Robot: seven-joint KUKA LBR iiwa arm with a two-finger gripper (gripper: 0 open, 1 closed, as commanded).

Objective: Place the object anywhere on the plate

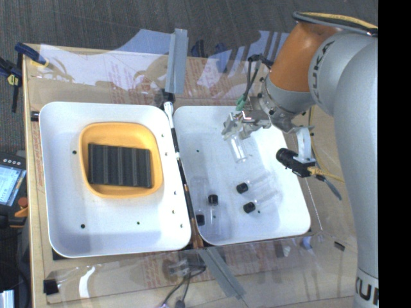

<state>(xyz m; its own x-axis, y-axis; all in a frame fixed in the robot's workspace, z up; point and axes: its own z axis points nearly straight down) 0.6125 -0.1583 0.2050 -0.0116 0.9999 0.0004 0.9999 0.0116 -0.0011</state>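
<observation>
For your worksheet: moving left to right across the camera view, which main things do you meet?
Left white bin → yellow plate → right white bin → gripper → grey arm.

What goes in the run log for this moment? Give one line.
gripper: over right bin, upper part | yellow plate: left bin, holds dark ribbed insert | small black pieces: right bin | placement: not done

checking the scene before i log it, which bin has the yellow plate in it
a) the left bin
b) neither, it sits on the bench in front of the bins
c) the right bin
a, the yellow plate with its dark ridged centre lies inside the left bin, while the gripper hangs over the right bin, where a few small black pieces lie.
</observation>
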